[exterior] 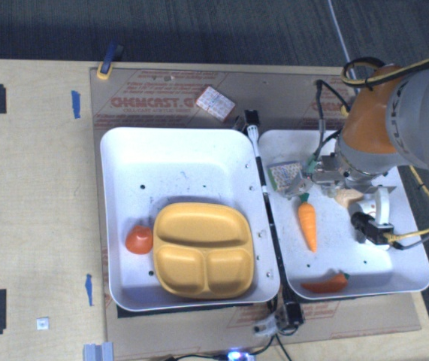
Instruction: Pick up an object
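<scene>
My gripper (348,185) hangs low over the upper middle of the right bin (417,265), under the grey wrist with its orange band (368,122). A small beige object (347,197) pokes out just beneath it. An orange carrot (307,225) lies lengthwise to the gripper's lower left, a short gap away. A crinkled clear packet (284,175) rests to the gripper's left, near the bin's top-left corner. A red pepper (325,283) lies along the front wall of the right bin.
In the left bin (124,156), a large yellow compartment tray (203,250) lies with a small red-orange ball (139,239) against its left side. A black fitting with a cable (370,228) juts from the arm over the right bin. A small card (215,102) lies behind the bins.
</scene>
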Tool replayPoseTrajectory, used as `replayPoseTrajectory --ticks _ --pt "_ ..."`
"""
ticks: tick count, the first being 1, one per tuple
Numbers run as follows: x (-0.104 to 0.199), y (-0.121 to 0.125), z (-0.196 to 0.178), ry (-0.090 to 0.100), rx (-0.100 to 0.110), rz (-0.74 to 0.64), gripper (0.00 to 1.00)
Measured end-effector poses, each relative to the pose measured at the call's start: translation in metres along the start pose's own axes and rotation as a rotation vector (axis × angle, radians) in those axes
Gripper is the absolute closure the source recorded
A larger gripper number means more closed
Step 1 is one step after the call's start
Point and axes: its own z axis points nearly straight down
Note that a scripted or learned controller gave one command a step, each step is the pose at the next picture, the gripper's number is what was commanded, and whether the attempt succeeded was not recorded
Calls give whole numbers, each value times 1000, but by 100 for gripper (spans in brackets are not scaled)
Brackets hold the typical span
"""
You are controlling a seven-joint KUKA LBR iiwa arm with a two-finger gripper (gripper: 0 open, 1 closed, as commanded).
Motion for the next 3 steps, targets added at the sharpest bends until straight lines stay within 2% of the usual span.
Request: replayPoseTrajectory --ticks 1,2,3 --pt "0 -75 10 2 6 3 0" --pt "0 -73 0 2 2 4 100" --pt "82 -107 -89 3 7 1 100"
